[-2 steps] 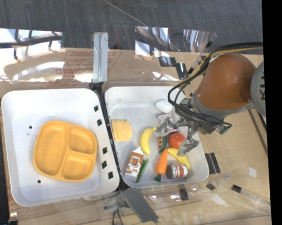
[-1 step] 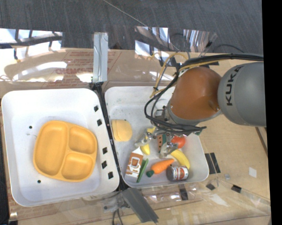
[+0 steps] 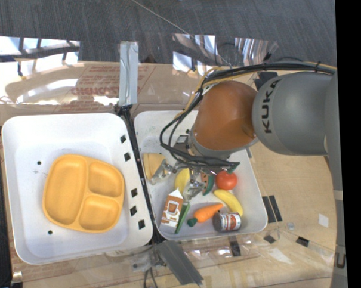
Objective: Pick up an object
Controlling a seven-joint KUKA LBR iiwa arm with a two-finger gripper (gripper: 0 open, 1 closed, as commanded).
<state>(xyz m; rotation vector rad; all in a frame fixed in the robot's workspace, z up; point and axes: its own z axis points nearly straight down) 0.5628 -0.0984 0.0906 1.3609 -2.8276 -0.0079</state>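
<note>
The grey arm with its orange band (image 3: 224, 114) reaches in from the right and hangs over the right-hand shallow white bin (image 3: 257, 197), its two-finger gripper (image 3: 197, 182) lowered into the middle of the heap of small toy foods lying there. Whether the gripper is spread or pressed together cannot be told, as the wrist and cables cover it. Directly at the gripper lies a small yellow lemon-like fruit (image 3: 181, 180), touching a green piece just beside it. To the right sits a round red tomato (image 3: 227, 180) with a green stalk, and below it a curved yellow banana (image 3: 228, 200). Near the front edge lie an orange carrot (image 3: 206, 214) with a green top, a small white and orange carton (image 3: 171, 210) standing tilted, and a dark tin can (image 3: 227, 222) on its side. A pale yellow wedge of cheese (image 3: 153, 165) rests by the bin's left wall. The left-hand white bin (image 3: 19, 147) holds a yellow plastic divided tray (image 3: 83, 193) with three compartments.
</note>
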